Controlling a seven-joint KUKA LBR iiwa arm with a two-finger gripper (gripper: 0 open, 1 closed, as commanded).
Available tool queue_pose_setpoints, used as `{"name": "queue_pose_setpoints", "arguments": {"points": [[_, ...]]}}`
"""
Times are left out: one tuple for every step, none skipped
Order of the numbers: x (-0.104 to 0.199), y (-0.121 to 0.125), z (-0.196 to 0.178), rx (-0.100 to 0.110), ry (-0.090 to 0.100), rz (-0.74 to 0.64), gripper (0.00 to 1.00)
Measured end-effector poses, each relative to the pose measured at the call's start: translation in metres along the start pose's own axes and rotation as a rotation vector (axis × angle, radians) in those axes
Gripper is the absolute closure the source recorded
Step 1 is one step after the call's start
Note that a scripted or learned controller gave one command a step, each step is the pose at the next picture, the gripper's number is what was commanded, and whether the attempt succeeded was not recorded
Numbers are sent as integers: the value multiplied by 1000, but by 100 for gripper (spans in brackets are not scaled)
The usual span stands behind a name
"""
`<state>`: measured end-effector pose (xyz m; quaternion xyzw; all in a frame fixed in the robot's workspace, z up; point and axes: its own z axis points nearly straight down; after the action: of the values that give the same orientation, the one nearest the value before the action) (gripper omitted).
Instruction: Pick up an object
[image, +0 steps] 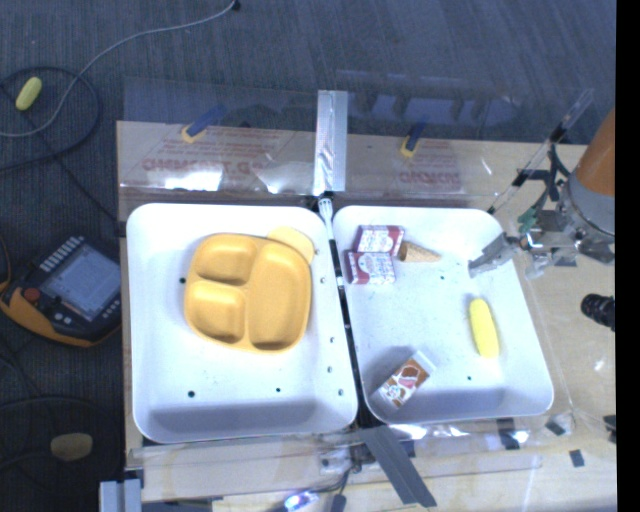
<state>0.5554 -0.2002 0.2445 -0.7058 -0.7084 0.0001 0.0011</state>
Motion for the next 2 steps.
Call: {"name": "queue_pose_setpoints", "arguments": {"points": [[-16, -5, 140, 4, 9, -89, 0], [-21, 27, 100, -1, 0, 90, 0]]}}
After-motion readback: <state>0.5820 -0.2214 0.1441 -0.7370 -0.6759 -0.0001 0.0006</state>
